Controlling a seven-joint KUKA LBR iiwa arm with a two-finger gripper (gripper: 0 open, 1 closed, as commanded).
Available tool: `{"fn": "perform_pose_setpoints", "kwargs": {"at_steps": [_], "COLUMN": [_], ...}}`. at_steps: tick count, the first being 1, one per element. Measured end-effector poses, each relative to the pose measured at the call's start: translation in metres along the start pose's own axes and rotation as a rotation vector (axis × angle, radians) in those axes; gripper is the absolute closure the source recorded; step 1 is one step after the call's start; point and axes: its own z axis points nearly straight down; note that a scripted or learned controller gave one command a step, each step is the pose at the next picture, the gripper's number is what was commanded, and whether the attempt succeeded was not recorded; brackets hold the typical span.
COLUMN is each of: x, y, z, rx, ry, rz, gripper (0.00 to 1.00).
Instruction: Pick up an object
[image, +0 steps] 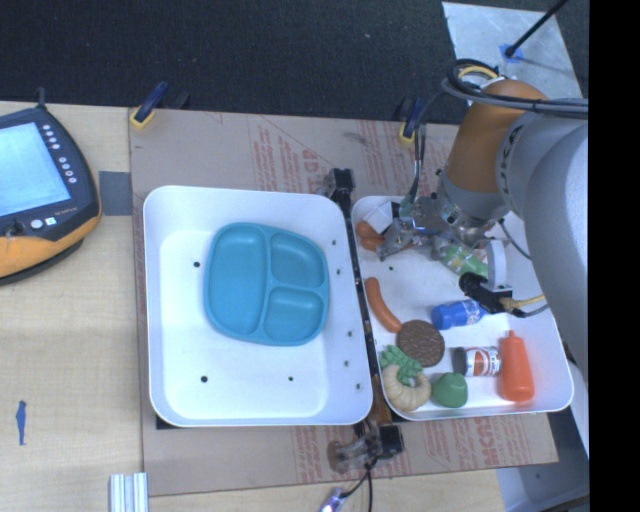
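Clutter fills the right bin (560, 395): a sausage (381, 304), brown patty (421, 343), blue bottle (459, 314), orange bottle (516, 368) and green piece (449, 389) lie loose, any of them a candidate. The gripper (420, 228) sits low at the bin's far end beside a small orange item (368, 235), probably its target; whether it grips anything I cannot tell. The blue divided plate (267, 284) lies alone in the left bin (170, 300).

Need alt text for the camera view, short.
The arm's end effector is low at the far end of the right bin, among toy food: hot dog, cookie, orange bottle. The left bin holds a blue divided plate.
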Motion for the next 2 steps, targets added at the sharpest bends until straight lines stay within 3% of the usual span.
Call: {"fn": "perform_pose_setpoints", "kwargs": {"at_steps": [2], "x": [0.0051], "y": [0.0017], "z": [-0.0012], "rx": [-0.005], "ry": [0.003], "rz": [0.000], "gripper": [0.00]}}
